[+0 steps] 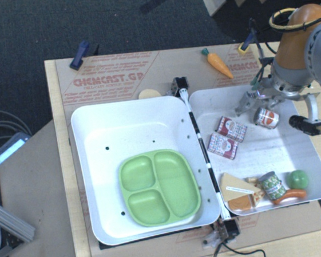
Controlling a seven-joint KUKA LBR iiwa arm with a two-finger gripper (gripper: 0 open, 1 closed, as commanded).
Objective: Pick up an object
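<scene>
Near edge, right bin: wedge-shaped orange-and-cream piece, small green-labelled jar, green ball bunched at front wall. Left bin: green divided plate, sitting toward front. Mid right bin: two red-and-white packets, touching each other. Further back: red-and-white can lying on side, right at gripper tips. Grip state: can't tell from this angle. Beyond bins, toy carrot on bench.
</scene>
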